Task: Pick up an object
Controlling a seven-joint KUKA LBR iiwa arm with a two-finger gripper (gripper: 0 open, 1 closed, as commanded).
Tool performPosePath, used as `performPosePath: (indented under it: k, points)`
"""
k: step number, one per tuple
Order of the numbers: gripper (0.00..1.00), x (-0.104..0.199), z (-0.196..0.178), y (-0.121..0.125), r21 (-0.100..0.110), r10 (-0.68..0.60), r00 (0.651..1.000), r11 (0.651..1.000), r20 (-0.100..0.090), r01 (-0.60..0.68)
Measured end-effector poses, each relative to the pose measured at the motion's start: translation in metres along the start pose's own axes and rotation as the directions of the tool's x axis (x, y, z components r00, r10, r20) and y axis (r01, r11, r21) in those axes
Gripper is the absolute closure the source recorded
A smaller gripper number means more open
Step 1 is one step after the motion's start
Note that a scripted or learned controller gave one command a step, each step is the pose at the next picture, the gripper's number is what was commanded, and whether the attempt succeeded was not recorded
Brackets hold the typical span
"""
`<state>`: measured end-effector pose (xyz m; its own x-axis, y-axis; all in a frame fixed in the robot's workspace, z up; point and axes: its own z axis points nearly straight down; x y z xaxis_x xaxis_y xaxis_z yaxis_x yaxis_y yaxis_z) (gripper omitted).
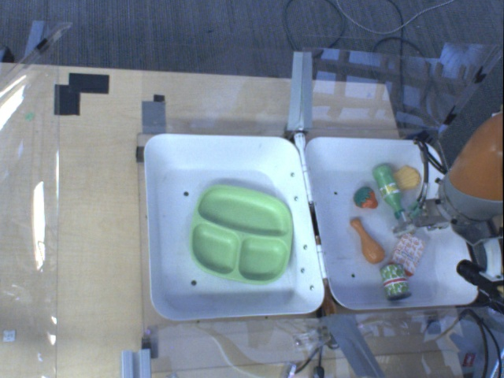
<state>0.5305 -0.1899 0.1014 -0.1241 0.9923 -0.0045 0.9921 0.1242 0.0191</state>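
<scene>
The right bin (346, 160) holds several small objects. A green bottle (387, 187) lies near the back, with a yellow item (408, 177) beside it and a red and green toy fruit (365, 198) to its left. An orange pin-shaped piece (368, 241) lies mid-bin. A patterned packet (408, 252) and a small can (395, 282) sit toward the front. My gripper (412, 220) reaches in from the right and sits low between the bottle's lower end and the packet. The arm's orange band (482, 162) is above it at the view's right edge.
The left bin (165, 172) holds a green divided plate (240, 232). A metal divider (309, 211) separates the two bins. Cables run behind the bench and by the arm at the right.
</scene>
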Motion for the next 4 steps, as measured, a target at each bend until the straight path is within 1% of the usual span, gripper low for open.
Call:
performPosePath:
  k: [1, 2, 3, 4]
  points:
    - [0.00, 0.000, 0.000, 0.000, 0.000, 0.000, 1.000, 1.000, 0.000, 0.000]
    - [0.00, -0.014, 0.015, 0.070, 0.008, -0.131, 0.991, 0.991, -0.002, 0.131]
    - [1.00, -0.014, 0.002, 0.074, 0.000, -0.135, 0.991, 0.991, 0.001, 0.135]
    - [1.00, -0.009, -0.117, 0.118, 0.008, 0.137, 0.991, 0.991, 0.002, -0.137]
